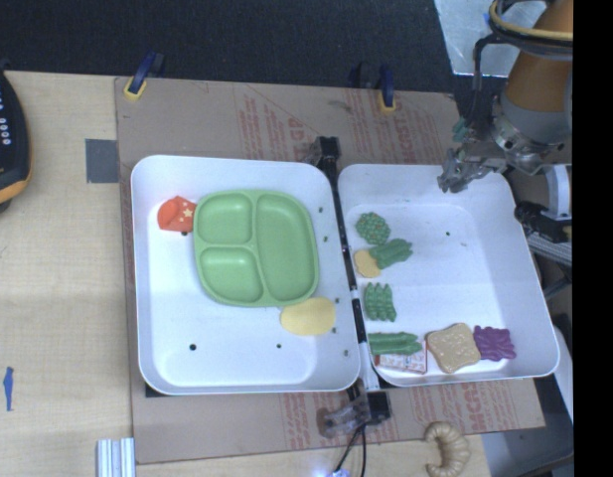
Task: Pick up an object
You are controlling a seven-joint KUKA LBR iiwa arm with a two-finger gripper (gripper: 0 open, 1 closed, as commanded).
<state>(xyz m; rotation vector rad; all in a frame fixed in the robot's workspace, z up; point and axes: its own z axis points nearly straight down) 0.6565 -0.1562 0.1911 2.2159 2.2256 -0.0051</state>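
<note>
The gripper hangs over the far right corner of the right bin, above bare white floor and away from every object. Nothing shows between its dark fingers. In the right bin lie a green broccoli piece, a leafy green piece beside a small yellow piece, a green pea pod, a green bean on a red-and-white packet, a slice of toast and purple grapes.
The left bin holds a green divided plate, a red strawberry-like toy and a yellow piece. A black handset lies at the far left. A tan curled object rests on the cardboard in front of the bins.
</note>
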